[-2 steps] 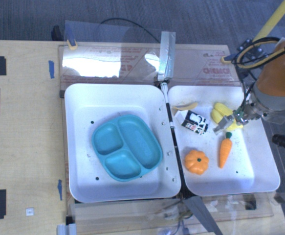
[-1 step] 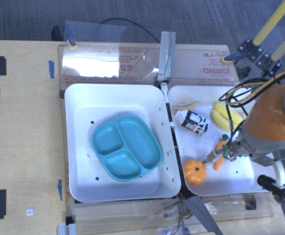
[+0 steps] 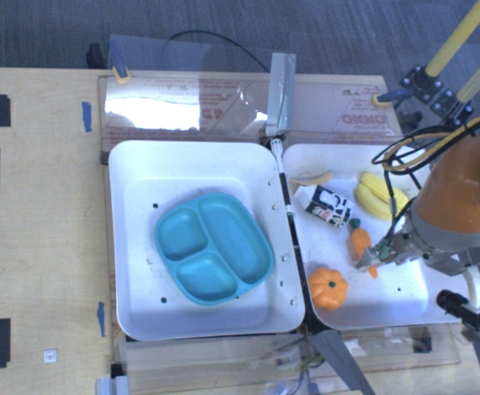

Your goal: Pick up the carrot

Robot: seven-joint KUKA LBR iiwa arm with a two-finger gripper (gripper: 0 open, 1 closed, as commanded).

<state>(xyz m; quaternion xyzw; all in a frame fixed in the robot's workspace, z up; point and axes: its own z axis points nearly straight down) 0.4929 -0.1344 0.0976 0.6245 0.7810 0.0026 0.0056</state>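
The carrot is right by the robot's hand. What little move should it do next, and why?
Probably a small drop straight down onto the carrot, then a pinch. The gripper sits right at the carrot's lower end in the right bin, but the picture does not show the carrot gripped. The pumpkin and the little bottle lie close, so sideways moves look risky.

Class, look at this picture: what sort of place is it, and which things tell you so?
Probably a robotics lab bench: a robot arm reaches over two white bins, with toy food such as a carrot and pumpkin.
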